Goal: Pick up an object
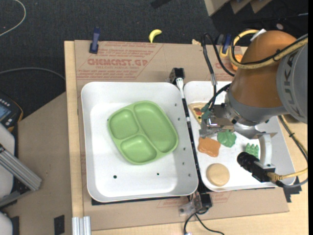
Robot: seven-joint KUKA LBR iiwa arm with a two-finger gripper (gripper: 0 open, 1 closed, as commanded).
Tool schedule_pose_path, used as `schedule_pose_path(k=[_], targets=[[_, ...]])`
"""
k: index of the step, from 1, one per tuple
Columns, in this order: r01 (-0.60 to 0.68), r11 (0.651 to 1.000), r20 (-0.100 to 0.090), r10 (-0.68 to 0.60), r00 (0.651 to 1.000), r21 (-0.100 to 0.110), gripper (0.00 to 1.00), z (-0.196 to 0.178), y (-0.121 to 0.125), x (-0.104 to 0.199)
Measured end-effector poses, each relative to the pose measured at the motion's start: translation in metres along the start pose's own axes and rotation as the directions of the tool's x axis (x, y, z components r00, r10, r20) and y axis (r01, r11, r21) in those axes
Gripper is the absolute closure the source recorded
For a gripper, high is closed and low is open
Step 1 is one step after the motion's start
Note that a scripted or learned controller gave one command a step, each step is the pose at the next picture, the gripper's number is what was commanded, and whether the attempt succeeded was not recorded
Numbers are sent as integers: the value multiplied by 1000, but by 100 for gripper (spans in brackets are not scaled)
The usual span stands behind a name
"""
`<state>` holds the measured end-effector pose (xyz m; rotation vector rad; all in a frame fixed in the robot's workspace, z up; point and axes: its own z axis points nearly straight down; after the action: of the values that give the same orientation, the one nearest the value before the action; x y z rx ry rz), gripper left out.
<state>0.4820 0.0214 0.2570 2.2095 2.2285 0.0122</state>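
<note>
Apparently reaching down, the gripper (211, 124) hangs over the right bin (288, 153), just above an orange block (209, 147); its state I cannot tell. Next it likely needs to drop straight onto that block

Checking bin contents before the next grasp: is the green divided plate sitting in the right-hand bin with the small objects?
No, the green divided plate lies alone in the left bin, while the small objects are in the right bin.
</note>
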Motion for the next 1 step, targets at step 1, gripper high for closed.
schedule_pose_path(k=[1], targets=[[-1,1000,0,1,1000,-9,100,-120,28,41]])
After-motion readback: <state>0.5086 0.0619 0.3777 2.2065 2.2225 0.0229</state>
